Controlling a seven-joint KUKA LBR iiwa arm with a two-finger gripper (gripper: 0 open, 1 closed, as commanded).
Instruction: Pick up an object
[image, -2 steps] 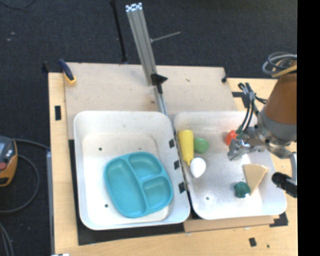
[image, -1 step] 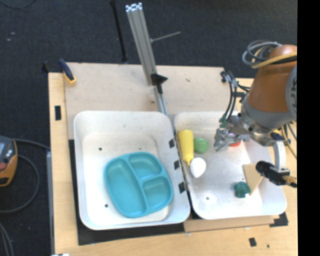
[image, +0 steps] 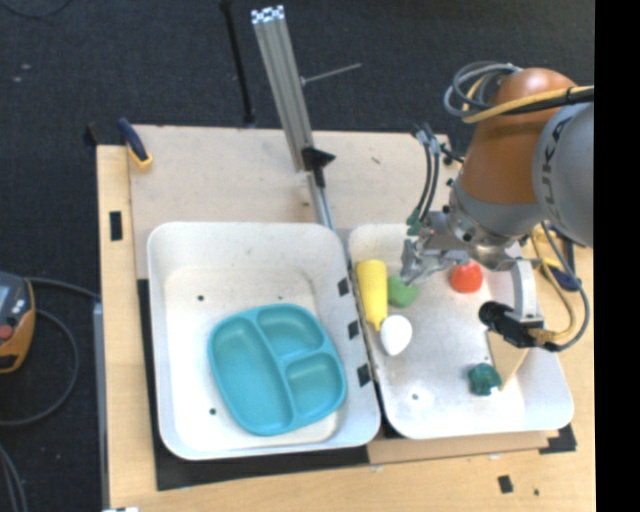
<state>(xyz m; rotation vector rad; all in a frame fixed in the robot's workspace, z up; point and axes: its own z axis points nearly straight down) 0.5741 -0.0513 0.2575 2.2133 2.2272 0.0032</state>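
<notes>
- A robotics lab, by the look of it: a grey and orange robot arm (image: 515, 150) with loose cables reaches over a plywood tabletop (image: 230, 180).
- Two white bins (image: 250, 250) sit side by side on the tabletop.
- Behind the bins stands an aluminium rail (image: 285, 85) topped by a checkered marker.
- Dark carpet (image: 60, 60) surrounds the tabletop.

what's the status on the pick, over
Pincer low in right bin, over green item. Nothing seen gripped. Yellow item, white egg, orange item crowd close.
</notes>
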